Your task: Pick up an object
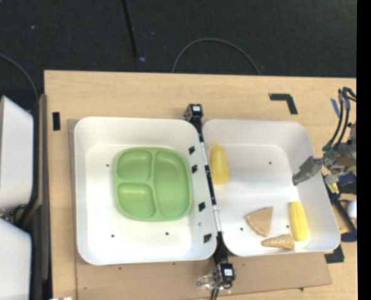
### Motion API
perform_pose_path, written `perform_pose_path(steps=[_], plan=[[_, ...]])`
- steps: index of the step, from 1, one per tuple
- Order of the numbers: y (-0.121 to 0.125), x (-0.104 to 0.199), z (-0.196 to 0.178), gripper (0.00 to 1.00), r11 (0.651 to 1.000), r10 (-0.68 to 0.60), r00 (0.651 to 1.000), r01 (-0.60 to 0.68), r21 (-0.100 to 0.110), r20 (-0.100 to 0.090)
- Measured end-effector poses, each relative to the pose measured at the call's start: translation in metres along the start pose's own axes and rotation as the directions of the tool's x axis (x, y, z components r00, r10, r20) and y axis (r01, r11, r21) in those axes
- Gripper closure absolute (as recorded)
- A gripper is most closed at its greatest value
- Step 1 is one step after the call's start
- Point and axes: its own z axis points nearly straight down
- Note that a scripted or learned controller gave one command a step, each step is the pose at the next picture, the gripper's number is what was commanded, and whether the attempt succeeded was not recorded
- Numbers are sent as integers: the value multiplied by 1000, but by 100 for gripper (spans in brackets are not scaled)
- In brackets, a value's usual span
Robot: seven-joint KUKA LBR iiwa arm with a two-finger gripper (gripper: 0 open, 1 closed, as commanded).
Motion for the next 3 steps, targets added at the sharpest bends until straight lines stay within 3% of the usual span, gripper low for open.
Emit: perform_pose_path(steps=[1,3], plan=[[2,0,-5,0,1000,-3,1000,3,-10,3],[-7,-18,96,0,1000,0,1000,0,-6,2]])
